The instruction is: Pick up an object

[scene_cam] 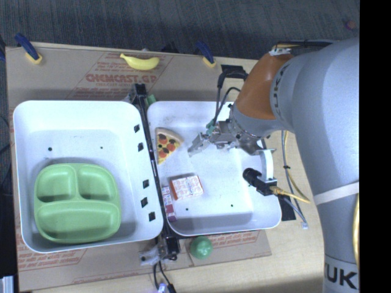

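Observation:
In the right bin (263, 215) lies a toy pizza slice (166, 143) by the left wall. A small red-and-white box (186, 187) rests nearer the front. Another small red packet (167, 207) sits against the front left wall. My gripper (201, 141) hangs over the middle of this bin, a little to the right of the pizza slice and above the box. Nothing shows in its grasp. The grey arm with its orange band (259, 90) covers the bin's right side.
The left bin (36, 118) holds a green divided tray (76, 201). A yellow banana (140, 60) lies on the cardboard behind the bins. A green ball (200, 246) sits in front of the right bin. Blue clamps (28, 47) hold the cardboard's back edge.

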`<state>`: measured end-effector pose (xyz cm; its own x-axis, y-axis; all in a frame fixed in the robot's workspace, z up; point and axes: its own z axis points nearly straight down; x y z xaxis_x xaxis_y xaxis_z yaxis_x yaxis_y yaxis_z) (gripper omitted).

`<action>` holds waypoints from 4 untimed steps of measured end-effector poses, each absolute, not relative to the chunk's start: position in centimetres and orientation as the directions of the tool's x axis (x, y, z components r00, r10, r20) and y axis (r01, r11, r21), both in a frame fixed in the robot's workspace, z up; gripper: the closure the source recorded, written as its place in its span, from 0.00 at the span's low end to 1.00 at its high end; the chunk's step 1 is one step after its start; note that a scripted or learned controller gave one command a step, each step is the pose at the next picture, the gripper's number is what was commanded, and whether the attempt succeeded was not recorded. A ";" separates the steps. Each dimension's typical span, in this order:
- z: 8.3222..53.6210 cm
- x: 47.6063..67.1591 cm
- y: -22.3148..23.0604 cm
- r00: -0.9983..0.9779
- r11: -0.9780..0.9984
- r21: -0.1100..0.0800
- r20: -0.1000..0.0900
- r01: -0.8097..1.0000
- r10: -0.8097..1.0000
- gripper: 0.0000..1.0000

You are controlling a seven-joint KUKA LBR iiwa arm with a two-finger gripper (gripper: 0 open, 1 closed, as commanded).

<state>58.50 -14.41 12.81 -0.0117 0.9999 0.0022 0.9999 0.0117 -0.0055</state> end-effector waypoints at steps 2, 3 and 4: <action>9.5 65.7 -9.0 -0.007 0.007 0.007 0.000 1.000 1.000 0.00; 10.6 65.8 -8.9 -0.014 0.014 0.008 0.002 1.000 1.000 1.00; 19.3 65.5 2.1 -0.008 0.008 0.003 0.002 1.000 1.000 1.00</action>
